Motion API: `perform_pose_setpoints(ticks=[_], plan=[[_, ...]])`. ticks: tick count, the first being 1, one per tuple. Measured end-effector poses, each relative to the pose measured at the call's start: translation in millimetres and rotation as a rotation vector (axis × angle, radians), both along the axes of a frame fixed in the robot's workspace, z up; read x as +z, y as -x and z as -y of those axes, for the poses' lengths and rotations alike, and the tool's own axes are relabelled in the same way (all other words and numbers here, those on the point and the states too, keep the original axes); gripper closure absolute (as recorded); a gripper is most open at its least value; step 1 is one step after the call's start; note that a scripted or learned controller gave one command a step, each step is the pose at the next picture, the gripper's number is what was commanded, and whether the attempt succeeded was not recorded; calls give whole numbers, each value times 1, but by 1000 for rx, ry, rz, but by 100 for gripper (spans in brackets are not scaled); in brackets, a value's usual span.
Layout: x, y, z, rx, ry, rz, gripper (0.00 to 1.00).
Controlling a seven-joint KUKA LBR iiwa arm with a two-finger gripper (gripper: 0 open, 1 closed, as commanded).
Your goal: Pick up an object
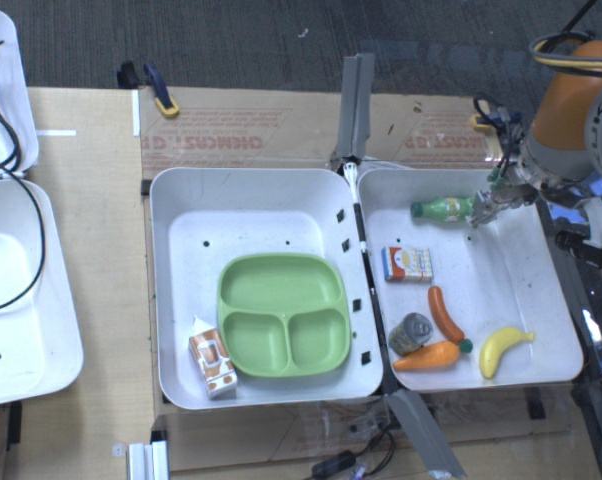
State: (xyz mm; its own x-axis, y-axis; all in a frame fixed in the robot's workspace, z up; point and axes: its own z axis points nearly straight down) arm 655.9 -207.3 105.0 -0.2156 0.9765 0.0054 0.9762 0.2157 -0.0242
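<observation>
1. The gripper (pixel 484 208) is low over the back part of the right bin (pixel 541 298), near its far right corner.
2. Its fingers stand right at the cap end of a green bottle (pixel 443 209). I cannot tell if they are open or closed, or if they really grip the bottle, because this part is too small and dark.
3. The green bottle lies on its side on the bin floor, close to the back wall, with the cap end toward the gripper.
4. In front of the bottle, near the left wall of the right bin, lies a small carton (pixel 408 264) in red, white and blue.
5. Near the front of this bin there are 4 more things: a sausage (pixel 444 313), a grey can (pixel 411 333) on its side, a carrot (pixel 431 356) touching the can, and a banana (pixel 501 349) more to the right.
6. The left bin (pixel 181 268) holds a green tray (pixel 282 315) with 3 compartments.
7. An orange and white box (pixel 211 361) lies just beside the left front corner of the tray.
</observation>
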Motion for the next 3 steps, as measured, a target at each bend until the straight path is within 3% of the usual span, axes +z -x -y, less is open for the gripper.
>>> perform_pose_setpoints(ticks=[1,2,3], plan=[[0,0,0,0,0,1,0],[-18,-1,-4,-40,-2,12,0],[-12,0,-4,-39,-2,6,100]])
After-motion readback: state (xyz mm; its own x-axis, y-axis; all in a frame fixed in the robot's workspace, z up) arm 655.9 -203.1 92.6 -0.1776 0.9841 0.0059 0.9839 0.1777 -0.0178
